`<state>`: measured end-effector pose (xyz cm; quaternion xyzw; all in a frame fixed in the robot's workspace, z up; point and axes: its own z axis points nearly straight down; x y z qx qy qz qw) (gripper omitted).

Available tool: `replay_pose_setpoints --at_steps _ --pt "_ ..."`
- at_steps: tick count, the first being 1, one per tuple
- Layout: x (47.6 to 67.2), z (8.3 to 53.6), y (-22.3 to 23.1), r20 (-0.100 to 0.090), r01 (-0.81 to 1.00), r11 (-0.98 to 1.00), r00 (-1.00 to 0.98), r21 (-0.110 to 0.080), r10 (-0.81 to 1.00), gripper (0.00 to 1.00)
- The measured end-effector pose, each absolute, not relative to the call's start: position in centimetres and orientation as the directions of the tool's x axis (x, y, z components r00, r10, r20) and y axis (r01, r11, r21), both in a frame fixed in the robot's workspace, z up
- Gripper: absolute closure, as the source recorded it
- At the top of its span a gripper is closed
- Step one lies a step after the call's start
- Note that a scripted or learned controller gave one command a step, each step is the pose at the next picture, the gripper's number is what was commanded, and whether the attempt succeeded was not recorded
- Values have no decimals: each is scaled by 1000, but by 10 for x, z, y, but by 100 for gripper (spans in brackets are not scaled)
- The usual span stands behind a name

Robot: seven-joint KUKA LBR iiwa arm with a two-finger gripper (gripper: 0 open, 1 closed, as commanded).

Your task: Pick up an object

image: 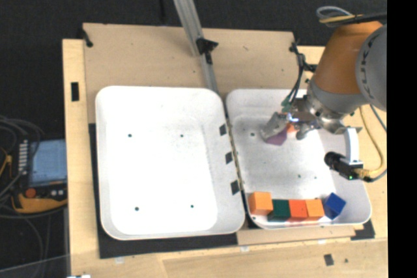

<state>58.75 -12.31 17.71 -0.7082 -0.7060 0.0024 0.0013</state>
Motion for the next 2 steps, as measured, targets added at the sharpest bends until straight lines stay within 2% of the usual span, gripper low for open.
replay_pose_setpoints --at_steps 1,2 --pt "578 129 -130 -2 1000 -2 2 -5 1000 0" --pt "581 143 -129 1 1000 -9 9 5 1000 100"
